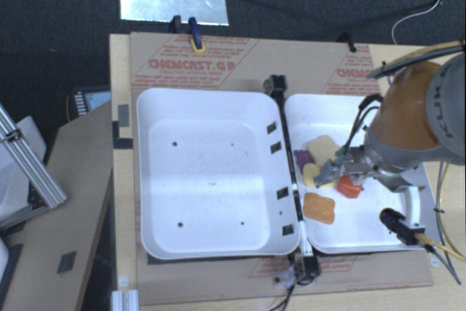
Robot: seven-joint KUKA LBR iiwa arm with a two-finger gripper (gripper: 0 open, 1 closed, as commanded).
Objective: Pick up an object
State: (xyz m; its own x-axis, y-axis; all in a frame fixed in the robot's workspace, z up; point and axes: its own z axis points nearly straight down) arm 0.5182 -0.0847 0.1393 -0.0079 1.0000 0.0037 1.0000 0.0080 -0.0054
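Hovering low in the right bin (342,104), the tool (333,172) sits among yellow (312,174), red (350,189) and orange pieces (319,207); grip state unclear; next, settle on one and close

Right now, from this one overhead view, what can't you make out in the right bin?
- Hand: blurred and partly under the grey wrist; fingers' state unreadable.
- Small red block: partly covered by the hand; touching or just near it is unclear.
- Pale yellow rounded piece: overlapped by the hand.
- Purple item: a sliver shows beside the black divider clips; shape unclear.
- Shallow white right bin: far right side covered by the arm.
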